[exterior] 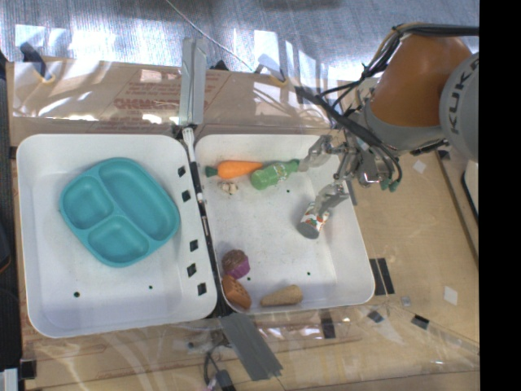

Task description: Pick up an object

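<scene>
Pincer (324, 187) over right bin (346, 259), state unclear | left bin (32, 243): teal tray (119, 211) | grey carpet (98, 6)

The grey arm (456, 80) enters from the right, its orange band (419, 76) just above the wrist. Black cables run along the wrist. The gripper (321, 182) points down and to the left, with its two fingers (316, 215) spread apart.

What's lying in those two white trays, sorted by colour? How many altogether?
Teal: 1, divided plate
Orange: 1, carrot
Green: 1, green piece
Purple: 1, purple piece
Brown or tan: 2, brown piece, tan piece
Small pale bit: 1
Total: 7
</scene>
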`<state>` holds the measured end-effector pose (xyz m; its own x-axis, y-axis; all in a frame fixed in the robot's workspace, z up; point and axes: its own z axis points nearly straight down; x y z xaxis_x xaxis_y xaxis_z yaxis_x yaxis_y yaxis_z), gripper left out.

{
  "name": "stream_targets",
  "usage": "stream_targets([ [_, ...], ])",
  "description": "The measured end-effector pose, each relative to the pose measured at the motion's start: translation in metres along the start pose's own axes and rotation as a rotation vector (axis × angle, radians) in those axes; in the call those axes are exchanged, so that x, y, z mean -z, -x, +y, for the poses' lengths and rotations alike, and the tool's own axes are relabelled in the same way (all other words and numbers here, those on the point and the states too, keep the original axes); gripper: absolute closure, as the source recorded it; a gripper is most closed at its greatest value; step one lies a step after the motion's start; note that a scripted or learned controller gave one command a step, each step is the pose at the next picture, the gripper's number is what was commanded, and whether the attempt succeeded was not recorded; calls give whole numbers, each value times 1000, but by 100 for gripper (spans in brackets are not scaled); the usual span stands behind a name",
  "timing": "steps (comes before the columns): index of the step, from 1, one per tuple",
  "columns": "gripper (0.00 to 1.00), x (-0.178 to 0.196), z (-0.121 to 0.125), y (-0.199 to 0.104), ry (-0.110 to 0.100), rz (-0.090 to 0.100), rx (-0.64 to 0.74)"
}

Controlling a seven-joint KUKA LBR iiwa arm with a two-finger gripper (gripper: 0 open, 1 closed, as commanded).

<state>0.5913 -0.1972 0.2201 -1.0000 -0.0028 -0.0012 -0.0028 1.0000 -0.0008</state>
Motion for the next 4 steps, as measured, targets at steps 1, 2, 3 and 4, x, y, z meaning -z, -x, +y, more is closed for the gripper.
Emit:
stream_targets([
  [1,0,-124,-3,-31,0,0,-132],
  [2,100,-111,-2,-28,-2,-7,-123],
  [3,100,-29,36,-112,-1,-6,18],
  [4,100,-22,45,-101,0,-2,282],
])
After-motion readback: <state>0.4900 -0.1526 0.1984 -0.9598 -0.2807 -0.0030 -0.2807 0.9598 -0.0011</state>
